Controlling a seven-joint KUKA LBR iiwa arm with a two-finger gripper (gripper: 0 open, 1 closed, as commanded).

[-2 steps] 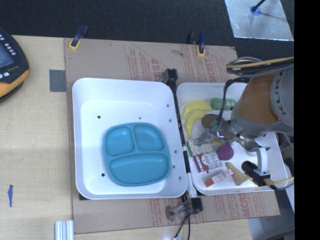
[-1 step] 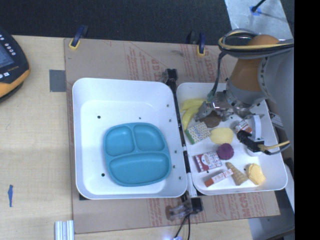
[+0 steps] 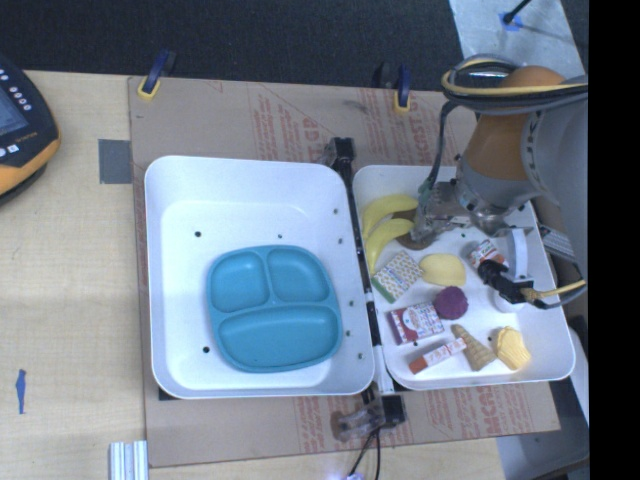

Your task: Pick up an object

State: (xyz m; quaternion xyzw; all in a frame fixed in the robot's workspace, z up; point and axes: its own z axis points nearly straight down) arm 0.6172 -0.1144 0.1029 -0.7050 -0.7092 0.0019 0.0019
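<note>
Wooden desk [image 3: 80, 268] is carrying two bins, and the end effector [image 3: 432, 223] is hovering in the right bin [image 3: 560, 363] over the banana [image 3: 385, 230], which is curving off toward 8 o'clock; its grip I cannot tell.

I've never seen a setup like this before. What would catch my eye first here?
Probably the blue divided plate, lying alone in the left white bin. Next, the grey and orange arm reaching over the right bin, which holds toy food: bananas, a purple ball and an ice cream cone.

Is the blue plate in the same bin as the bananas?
No, the blue plate lies in the left bin, while the bananas lie in the right bin.
</note>
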